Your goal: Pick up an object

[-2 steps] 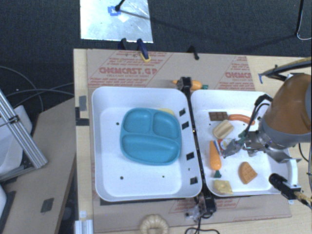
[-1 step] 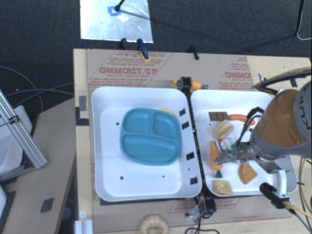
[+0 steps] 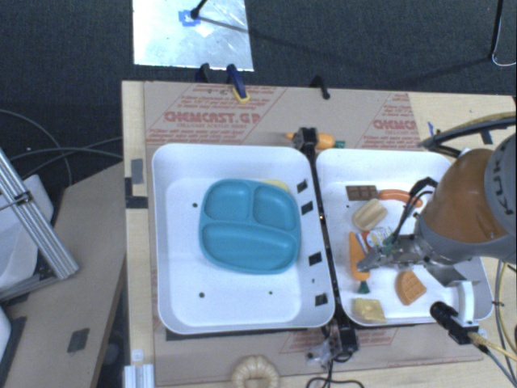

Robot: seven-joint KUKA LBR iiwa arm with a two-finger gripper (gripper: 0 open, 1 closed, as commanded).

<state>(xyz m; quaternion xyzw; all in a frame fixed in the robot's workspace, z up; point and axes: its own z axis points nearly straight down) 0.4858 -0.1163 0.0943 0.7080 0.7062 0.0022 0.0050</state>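
Note:
The right bin [image 3: 464,297] holds several toy foods: a brown chocolate bar [image 3: 361,191], a thin orange piece [image 3: 393,194], a beige bread roll [image 3: 369,214], an orange carrot [image 3: 355,251], an orange waffle piece [image 3: 410,287] and a pale yellow wedge [image 3: 368,309]. My gripper [image 3: 373,259] reaches in from the right and hangs low over the middle of this bin, right beside the carrot and just below a small clear item [image 3: 378,237]. The arm's orange band [image 3: 464,200] hides the bin's right part.
The left bin [image 3: 182,297] holds a blue divided plate [image 3: 248,225], with a yellowish item [image 3: 278,185] peeking out behind it. A black divider with clips [image 3: 317,217] runs between the bins. A beige ring [image 3: 257,372] lies at the bench's front edge.

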